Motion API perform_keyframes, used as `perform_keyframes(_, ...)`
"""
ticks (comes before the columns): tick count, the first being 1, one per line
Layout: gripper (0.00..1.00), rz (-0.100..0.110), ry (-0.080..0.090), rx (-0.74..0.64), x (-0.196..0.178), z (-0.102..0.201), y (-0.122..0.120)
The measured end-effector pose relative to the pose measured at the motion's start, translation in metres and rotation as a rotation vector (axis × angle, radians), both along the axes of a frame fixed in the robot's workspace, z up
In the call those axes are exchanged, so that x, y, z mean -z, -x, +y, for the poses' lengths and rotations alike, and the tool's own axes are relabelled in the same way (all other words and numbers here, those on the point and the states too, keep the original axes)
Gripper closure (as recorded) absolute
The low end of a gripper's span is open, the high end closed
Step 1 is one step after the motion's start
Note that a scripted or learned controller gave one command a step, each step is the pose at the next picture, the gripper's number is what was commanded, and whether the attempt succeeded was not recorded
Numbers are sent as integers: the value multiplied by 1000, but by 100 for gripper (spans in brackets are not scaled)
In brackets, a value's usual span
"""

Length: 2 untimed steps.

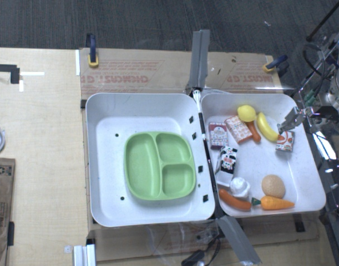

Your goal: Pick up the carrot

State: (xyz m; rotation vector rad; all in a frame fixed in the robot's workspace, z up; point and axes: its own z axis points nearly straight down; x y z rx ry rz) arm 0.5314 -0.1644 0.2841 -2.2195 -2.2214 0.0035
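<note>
The carrot (278,204) is orange with a small green top and lies along the front wall of the right bin (310,148), just in front of a tan egg-shaped item (273,185). My gripper (287,123) reaches in over the right bin's far right side. Its tip is beside the banana (266,127) and above a small red-and-white carton (285,141). The gripper is well behind the carrot, and nothing shows in its grasp.
The right bin also holds a lemon (246,113), snack packets (238,129), a black-and-white carton (228,160), a white cap (239,187) and an orange-red vegetable (234,200). A green divided plate (160,165) sits in the left bin (102,148).
</note>
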Motion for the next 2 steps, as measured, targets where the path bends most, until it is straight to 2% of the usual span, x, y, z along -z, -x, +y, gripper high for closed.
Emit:
perform_keyframes(1,0,1,-1,108,144,39,55)
perform_keyframes(2,0,-2,-1,-267,112,0,54)
